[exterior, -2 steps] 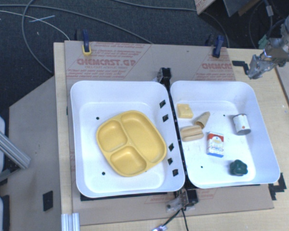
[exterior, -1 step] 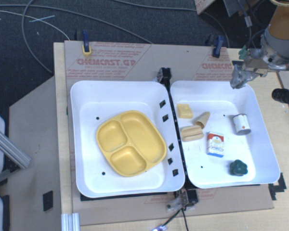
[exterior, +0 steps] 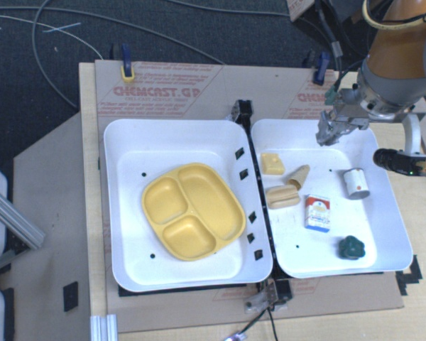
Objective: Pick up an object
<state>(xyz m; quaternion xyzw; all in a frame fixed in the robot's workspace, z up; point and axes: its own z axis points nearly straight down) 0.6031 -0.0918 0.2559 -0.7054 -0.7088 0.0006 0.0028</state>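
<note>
My gripper [exterior: 328, 135] hangs over the far edge of the right bin [exterior: 383, 261], with nothing visibly between its fingers. Below it in that bin lie a pale yellow wedge [exterior: 272, 163], a tan cone-shaped piece [exterior: 297, 175] and a tan roll [exterior: 282, 197]. A small red and white box [exterior: 317, 213] lies near the bin's middle, a white and grey cylinder [exterior: 355, 183] to the right, and a dark green lump [exterior: 352, 247] at the near right. The gripper touches none of them.
The left bin [exterior: 121, 190] holds a yellow divided tray [exterior: 192, 210]. A black divider with clips [exterior: 250, 183] runs between the bins. Blue clamps [exterior: 127, 62] hold the cardboard base at the back. Loose cables lie on the dark floor at upper left.
</note>
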